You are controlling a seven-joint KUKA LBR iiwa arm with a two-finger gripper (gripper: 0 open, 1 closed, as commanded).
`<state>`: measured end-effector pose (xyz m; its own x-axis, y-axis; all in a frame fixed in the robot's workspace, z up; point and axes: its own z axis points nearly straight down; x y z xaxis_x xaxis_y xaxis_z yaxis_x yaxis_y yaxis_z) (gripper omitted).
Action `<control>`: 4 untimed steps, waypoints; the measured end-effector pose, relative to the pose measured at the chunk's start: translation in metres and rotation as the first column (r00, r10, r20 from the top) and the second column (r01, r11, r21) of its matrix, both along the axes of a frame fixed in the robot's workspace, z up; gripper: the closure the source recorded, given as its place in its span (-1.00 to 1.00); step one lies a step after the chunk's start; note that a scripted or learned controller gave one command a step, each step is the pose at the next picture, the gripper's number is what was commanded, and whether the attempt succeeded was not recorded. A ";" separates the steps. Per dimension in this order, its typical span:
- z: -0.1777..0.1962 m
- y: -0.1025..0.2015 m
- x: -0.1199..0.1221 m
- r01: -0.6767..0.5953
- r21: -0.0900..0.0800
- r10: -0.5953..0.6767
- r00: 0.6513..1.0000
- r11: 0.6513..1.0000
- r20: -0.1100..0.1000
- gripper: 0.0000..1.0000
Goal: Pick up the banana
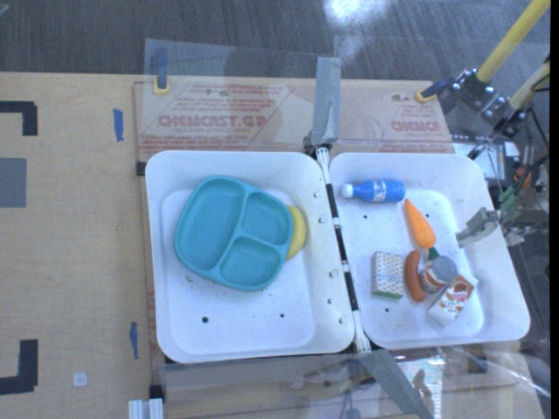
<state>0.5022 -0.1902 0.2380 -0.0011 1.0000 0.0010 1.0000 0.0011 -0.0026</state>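
camera view: banana (298, 231), smooth yellow curve, lies in the left bin (175, 321), mostly tucked under the right edge of a glossy teal divided plate (234, 231). right bin (502, 321) holds a blue plastic bottle (374, 190), tapered orange carrot (419, 223), small box (387, 274), sausage (412, 275), can (436, 273), carton (451, 299). gripper (479, 226) hangs at the right bin's right rim, holding nothing visible; can't tell how far open.

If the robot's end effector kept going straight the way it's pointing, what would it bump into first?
The end effector sits at the right bin's right edge, pointing left. Going straight on, it would probably meet the carrot first. Depth is unclear from above, so it might pass over it.
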 end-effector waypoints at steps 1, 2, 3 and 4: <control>-0.080 0.010 0.016 -0.075 -0.001 0.075 0.997 0.997 0.002 -1.00; -0.138 0.039 0.004 -0.327 -0.012 0.328 0.945 0.945 0.018 -1.00; -0.075 0.025 0.045 -0.231 -0.003 0.231 0.973 0.973 0.005 -1.00; -0.144 0.059 0.042 -0.431 -0.011 0.431 0.902 0.902 0.015 -1.00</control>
<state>0.5439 -0.1314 0.0939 -0.4321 0.9018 -0.0099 0.9017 0.4322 0.0126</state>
